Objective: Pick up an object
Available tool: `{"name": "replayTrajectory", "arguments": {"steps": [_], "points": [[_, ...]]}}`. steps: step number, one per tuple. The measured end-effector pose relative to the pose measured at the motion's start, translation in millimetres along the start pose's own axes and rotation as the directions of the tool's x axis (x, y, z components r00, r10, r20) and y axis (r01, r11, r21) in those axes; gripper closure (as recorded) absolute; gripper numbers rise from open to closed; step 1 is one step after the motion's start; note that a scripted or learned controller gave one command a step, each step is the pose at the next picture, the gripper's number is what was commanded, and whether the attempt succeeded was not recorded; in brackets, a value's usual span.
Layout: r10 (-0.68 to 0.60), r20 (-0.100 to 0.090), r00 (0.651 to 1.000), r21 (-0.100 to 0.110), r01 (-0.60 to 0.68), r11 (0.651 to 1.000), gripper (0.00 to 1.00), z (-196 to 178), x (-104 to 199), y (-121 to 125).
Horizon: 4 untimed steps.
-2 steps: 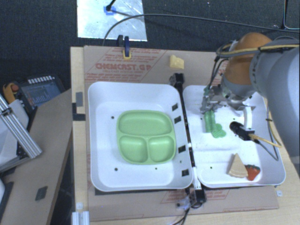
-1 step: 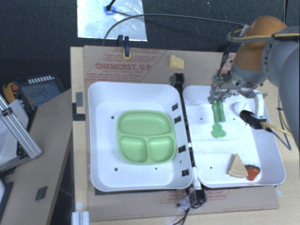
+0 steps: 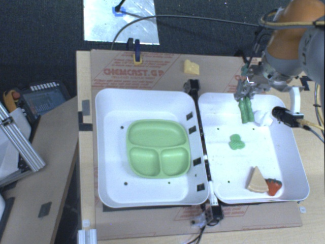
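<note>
Dark carpet surrounds a pale bench [image 3: 61,136] topped with a cardboard sheet [image 3: 147,67] printed in red lettering. At the far left sit a grey handheld control unit [image 3: 43,101] and a length of aluminium rail [image 3: 20,141]. Behind the cardboard lies a shiny foil-like square [image 3: 121,13], with a black cable [image 3: 203,19] curving across it toward the arm.

The left bin [image 3: 106,136] holds a light green divided plate [image 3: 156,148] with three compartments, lying flat near its middle. Black clips line the seam between the bins. A small yellow block [image 3: 191,67] rests on the cardboard just beyond the bins.

In the right bin [image 3: 289,156], a small green knobbly toy [image 3: 236,142] lies near the middle, well apart from a tan wedge [image 3: 257,180] and a red-orange piece [image 3: 273,187] that touch each other near the front right corner. A white lump [image 3: 263,118] sits toward the back.

The gripper [image 3: 246,99] hangs over the back of the right bin, beside the white lump. A long green object [image 3: 247,111], ridged and slender, stands roughly upright directly below the fingers, its top end seemingly between them; the fingers look closed on it, with the lower end close to the bin floor.
</note>
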State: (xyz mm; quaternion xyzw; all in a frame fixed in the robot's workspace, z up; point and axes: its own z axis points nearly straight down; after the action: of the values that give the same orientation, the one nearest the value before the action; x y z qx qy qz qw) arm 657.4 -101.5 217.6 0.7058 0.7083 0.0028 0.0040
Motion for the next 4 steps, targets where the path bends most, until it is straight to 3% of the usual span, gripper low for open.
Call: {"name": "replayTrajectory", "arguments": {"steps": [1, 4], "points": [[-0.001, 0.0, 1.0, 0.0, 0.001, 1.0, 1.0, -66, -1, 2], [-0.006, -0.004, 1.0, 0.011, 0.006, 1.0, 1.0, -27, 149, -28]]}}
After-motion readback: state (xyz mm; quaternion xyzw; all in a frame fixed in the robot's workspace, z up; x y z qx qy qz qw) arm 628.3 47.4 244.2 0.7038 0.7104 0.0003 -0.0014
